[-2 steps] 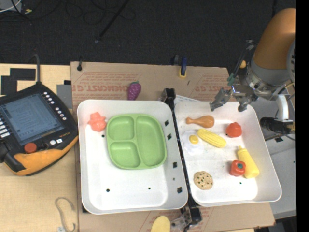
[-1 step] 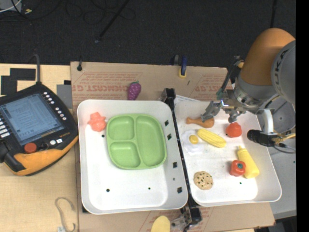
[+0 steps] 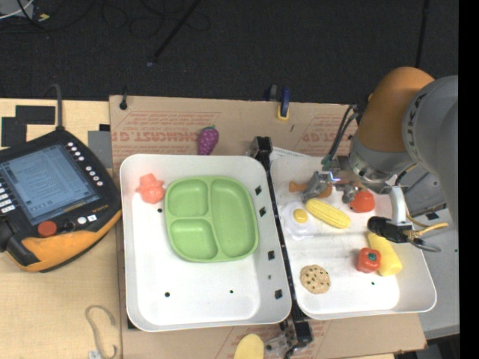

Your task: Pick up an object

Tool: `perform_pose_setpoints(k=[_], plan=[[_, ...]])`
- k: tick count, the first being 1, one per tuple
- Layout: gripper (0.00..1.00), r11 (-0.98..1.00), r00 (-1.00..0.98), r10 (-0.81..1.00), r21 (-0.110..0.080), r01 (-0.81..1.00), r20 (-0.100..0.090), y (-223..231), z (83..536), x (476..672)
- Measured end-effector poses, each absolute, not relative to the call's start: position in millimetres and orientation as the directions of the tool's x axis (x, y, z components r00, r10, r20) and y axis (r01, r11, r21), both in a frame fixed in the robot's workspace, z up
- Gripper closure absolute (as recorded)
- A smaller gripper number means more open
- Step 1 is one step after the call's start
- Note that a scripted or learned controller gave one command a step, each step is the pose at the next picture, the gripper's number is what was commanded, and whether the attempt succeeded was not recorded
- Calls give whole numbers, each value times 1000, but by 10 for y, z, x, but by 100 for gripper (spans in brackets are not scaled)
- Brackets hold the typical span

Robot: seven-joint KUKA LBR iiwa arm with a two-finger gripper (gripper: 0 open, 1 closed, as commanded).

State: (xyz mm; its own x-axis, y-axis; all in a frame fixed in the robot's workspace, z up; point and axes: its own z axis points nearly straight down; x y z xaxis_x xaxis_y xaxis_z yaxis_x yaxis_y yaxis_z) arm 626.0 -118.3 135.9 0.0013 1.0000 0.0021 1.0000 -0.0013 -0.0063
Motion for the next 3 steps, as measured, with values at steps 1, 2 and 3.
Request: perform_pose_setpoints(k=[1,2,3], plan=[[0,0,0,1000,-1,1000,0,-1159,856,6263],[100,-3,3,1000,4,1000,3,-1166,1007,6284],[100,-1,1,1000,2,1000,0,-1101,1492,6347]])
